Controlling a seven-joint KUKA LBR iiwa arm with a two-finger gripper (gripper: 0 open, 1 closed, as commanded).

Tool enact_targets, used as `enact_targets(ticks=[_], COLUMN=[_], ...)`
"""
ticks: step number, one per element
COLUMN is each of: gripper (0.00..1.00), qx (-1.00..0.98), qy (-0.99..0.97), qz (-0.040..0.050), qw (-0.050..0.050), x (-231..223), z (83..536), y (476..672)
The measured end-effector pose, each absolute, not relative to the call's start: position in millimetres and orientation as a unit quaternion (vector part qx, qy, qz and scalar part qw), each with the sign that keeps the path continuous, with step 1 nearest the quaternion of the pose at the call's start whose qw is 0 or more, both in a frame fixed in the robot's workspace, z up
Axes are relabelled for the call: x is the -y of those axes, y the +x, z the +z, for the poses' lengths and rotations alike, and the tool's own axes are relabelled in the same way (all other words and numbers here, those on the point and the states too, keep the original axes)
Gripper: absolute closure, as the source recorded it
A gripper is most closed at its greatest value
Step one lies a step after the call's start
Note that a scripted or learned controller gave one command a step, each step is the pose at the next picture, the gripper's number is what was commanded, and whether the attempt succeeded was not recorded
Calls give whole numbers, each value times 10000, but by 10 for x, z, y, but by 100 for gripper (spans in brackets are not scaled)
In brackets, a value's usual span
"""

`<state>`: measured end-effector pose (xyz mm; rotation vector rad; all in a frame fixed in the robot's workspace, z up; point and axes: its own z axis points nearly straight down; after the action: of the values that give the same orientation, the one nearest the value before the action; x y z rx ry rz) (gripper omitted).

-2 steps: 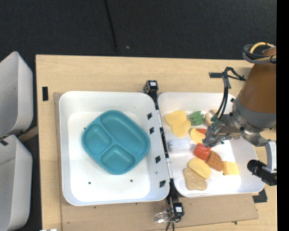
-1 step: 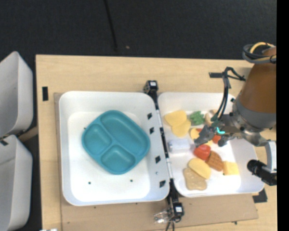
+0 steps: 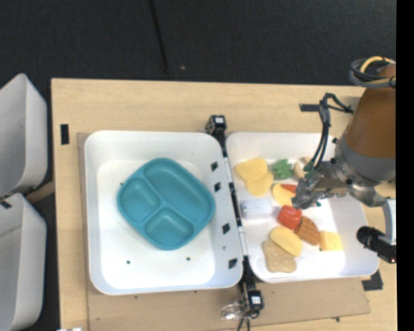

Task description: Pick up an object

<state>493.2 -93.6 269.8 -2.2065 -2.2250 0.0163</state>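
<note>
The table (image 3: 138, 105) held two white bins side by side. The left bin (image 3: 103, 254) had a blue plate (image 3: 165, 202) in it. The plate had three hollows and sat turned a little, with its long side running from the upper left of the frame to the lower right.

The right bin (image 3: 345, 267) held a pile of toy food. Two yellow pieces (image 3: 255, 174) lay near the top left of that bin, touching each other. A green piece (image 3: 283, 167) was just beside them. A red piece (image 3: 289, 217) lay in the middle of the pile. A brown piece (image 3: 308, 231) touched it on the lower right. A yellow block (image 3: 330, 241) sat next to the brown one. A tan piece (image 3: 279, 257) lay at the bottom, with a long yellow piece (image 3: 286, 241) on top of it, pointing from upper left to lower right.

The arm came in from the right of the frame. The tool (image 3: 305, 193) hung low over the pile, just above the red piece. I cannot tell if the tool was open or closed, or if it had anything.
</note>
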Motion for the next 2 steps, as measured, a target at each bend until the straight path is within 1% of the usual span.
enact_targets(ticks=[1, 2], gripper=[0, 100], qx=[7096, 7113], qy=[-7046, -7028], qz=[50, 68], qw=[40, 52], x=[935, 937], z=[2698, 2772], y=[4932, 4946])
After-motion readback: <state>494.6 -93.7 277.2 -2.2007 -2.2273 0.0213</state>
